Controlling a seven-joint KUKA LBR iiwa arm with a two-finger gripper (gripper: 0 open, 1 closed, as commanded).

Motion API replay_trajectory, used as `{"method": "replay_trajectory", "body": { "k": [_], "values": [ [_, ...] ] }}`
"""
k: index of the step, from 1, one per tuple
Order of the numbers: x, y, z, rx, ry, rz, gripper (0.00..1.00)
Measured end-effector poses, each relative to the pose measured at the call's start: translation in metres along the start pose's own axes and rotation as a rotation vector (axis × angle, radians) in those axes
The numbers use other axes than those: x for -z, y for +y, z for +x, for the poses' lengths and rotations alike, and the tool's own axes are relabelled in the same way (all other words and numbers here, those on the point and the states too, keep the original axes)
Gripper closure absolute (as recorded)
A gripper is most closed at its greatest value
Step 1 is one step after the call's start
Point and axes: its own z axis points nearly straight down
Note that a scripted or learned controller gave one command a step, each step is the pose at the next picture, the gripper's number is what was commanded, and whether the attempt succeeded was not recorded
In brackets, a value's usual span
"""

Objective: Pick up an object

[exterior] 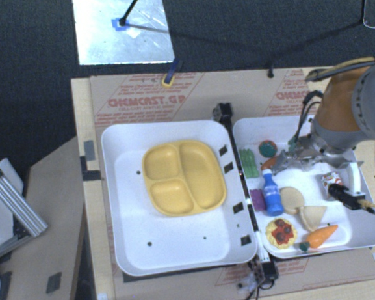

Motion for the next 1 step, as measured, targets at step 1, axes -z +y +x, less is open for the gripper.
{"method": "replay_trajectory", "body": {
  "k": [1],
  "values": [
    [0.0119,0.0012,-0.0002,0.000,0.000,-0.004,1.00]
  ]
}}
